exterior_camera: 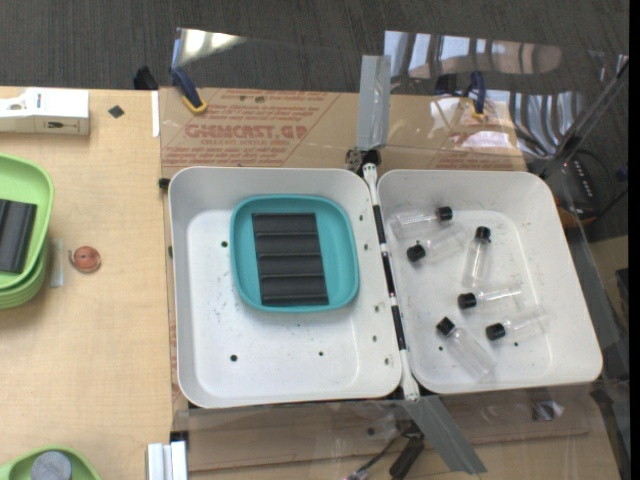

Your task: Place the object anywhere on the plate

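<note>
A teal square plate with a dark ribbed insert sits in the left white bin, toward its upper middle. Several clear plastic vials with black caps lie scattered in the right white bin: one near the top, one upright-slanted at the centre, one at the lower middle, and others around them.
Behind the bins stands a brown cardboard sheet held by clamps. On the wooden bench at left lie green trays, a small round orange piece and a white box. Clear plastic panels rise at the back.
</note>
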Available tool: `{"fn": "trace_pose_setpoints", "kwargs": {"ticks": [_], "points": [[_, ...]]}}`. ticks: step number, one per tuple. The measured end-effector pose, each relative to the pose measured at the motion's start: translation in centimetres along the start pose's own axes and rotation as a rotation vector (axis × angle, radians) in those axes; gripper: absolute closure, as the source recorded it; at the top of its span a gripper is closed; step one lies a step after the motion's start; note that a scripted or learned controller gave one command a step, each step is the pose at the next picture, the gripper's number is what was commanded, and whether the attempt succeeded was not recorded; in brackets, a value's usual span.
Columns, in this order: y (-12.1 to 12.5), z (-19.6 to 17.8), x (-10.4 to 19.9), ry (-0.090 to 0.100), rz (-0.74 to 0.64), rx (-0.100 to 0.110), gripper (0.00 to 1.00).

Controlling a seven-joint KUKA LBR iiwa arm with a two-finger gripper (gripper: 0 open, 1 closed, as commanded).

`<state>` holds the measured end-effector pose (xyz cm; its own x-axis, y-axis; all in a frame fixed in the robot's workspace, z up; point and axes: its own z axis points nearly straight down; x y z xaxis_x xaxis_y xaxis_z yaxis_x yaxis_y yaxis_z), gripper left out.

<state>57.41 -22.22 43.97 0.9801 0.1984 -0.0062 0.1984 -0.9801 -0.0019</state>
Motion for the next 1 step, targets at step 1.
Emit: {"fn": "trace_pose_setpoints", "kwargs": {"ticks": [1], "points": [[0.45, 0.01, 2.49, 0.001, -0.005, -0.001, 0.0]]}}
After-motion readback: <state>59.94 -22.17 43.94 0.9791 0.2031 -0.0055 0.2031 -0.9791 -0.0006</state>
